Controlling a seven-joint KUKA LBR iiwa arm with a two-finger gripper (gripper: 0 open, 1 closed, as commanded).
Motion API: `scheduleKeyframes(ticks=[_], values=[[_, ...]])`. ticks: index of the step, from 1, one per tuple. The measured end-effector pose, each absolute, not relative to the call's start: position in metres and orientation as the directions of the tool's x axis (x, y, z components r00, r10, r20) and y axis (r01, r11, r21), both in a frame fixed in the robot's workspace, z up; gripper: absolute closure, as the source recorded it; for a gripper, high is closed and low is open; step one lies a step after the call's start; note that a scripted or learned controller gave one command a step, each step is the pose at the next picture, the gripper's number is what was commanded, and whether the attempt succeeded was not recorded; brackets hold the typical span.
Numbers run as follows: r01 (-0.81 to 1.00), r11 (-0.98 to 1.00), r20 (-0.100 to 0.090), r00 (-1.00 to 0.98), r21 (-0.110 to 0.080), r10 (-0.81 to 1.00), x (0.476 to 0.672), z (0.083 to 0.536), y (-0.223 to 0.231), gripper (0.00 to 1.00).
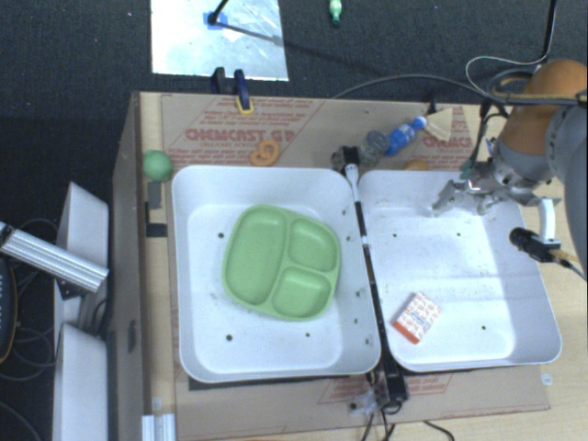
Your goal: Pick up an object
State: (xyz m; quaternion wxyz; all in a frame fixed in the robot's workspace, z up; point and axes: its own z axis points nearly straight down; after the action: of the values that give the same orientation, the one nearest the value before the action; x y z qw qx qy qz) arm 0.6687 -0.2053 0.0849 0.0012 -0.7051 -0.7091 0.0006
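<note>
Green divided plate [280,263] fills left bin [197,211]; small orange-white box [417,318] lies near right bin's [528,338] front edge. Gripper [467,196] hangs over that bin's back edge, well apart from box; can't tell jaws' state. Risk: descending here closes on nothing.

I see the arm [537,131] entering from the right, wrist bent down, gripper [457,197] low with its two fingers spread apart.
</note>
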Motion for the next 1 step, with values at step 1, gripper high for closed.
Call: scheduleKeyframes(ticks=[1], values=[[1.0,0.006,0.001,-0.006,-0.003,1.0,0.6687,0.0849,-0.2053,0.0]])
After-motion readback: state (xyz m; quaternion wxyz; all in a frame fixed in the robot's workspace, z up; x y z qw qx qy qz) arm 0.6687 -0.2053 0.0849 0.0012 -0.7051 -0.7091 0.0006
